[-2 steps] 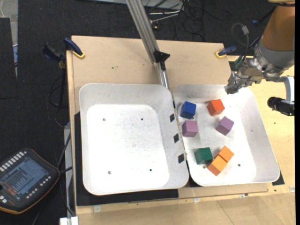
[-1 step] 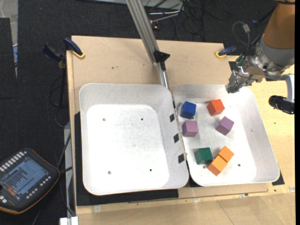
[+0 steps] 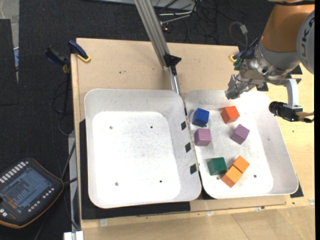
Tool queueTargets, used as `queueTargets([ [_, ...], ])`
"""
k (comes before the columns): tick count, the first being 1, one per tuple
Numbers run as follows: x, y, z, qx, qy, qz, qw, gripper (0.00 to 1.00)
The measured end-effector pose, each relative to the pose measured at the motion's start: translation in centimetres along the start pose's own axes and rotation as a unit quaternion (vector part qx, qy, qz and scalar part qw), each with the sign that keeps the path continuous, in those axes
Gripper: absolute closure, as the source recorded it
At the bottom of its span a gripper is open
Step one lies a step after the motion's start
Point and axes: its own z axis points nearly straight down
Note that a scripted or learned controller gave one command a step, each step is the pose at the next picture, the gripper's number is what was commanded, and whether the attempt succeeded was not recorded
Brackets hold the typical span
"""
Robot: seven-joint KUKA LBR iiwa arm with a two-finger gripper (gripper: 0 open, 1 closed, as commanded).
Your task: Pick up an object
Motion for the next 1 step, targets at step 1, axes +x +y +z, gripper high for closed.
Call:
queueTargets([
  [1,5.41,-0.57,-0.25,0.000,0.000,-0.001,1.0000,1.00],
])
